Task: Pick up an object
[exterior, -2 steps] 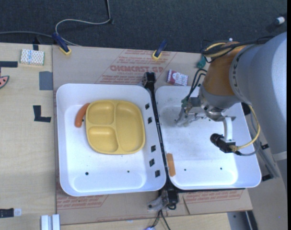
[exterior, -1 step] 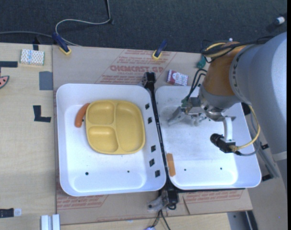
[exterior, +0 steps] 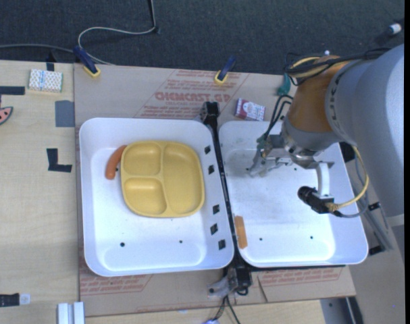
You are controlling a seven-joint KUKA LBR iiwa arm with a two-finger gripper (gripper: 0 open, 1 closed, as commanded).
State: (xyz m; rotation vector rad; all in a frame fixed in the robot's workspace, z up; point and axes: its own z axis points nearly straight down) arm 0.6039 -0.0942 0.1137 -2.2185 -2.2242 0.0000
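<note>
The arm's bulk is hiding much of the gripper; its thin metal fingers are hanging slightly parted, gripping nothing. An orange carrot is lying below-left of them, well apart.

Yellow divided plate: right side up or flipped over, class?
Right side up. The yellow divided plate shows its three hollow compartments facing up, in the left bin.
</note>
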